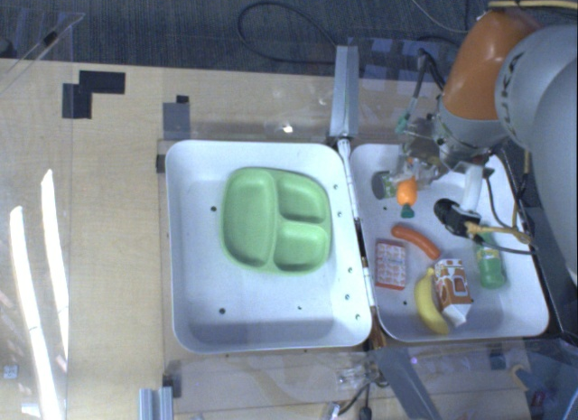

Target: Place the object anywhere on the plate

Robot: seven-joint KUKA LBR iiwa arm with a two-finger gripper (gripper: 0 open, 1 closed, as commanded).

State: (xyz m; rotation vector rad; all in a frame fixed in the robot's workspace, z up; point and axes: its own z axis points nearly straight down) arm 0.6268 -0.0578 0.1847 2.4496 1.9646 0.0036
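Because the loose items sat in the right bin (540,314), the end effector (417,167) hung over that bin's far corner, just above a small orange object (406,193); whether its grip was wide or narrow could not be told. Well apart, the green plate (275,219) lay in the left bin (194,310). A banana (428,307) and sausage (416,240) lay nearer.

Arm (533,66) (grey, orange-banded) cut off at right edge.
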